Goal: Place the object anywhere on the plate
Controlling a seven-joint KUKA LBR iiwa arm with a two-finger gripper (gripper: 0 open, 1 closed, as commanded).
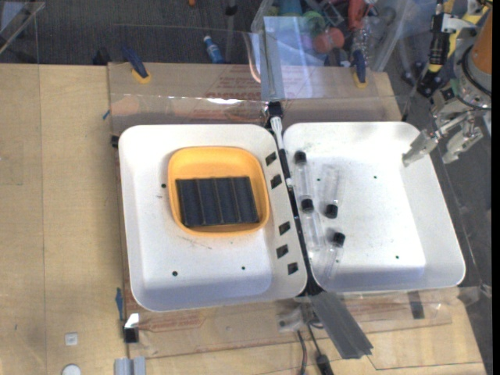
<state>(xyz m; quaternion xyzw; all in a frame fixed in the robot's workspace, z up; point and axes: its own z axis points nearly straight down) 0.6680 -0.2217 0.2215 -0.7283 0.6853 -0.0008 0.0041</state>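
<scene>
Nearest the camera, along the bottom of the frame, runs the wooden bench [55,209] edge with a dark grey bracket [340,328] jutting out below the seam where the two bins meet. Above it on the left sits the left white bin [148,280], and in its upper middle lies the orange plate [219,161], squarish with rounded corners. Across that plate rests a black ribbed block [217,201], flat, covering most of the plate's floor and lying fully within its rim.

To the right, the right white bin [391,241] holds several clear plastic tubes with black caps [324,209], clustered near its left wall, just beside the divider. None of them touches the plate.

At the far right of the frame, upper part, the gripper [449,135] hovers above the right bin's outer rim, well apart from the plate and from the tubes. Its pale fingers look spread and nothing sits between them, so I judge it wide and holding nothing.

As a judgement, the block already lies on the plate, so the placing step appears done and the arm is parked off to the side. If another object is meant, the next move calls for travelling left and down over the capped tubes, then closing squarely on one.
</scene>
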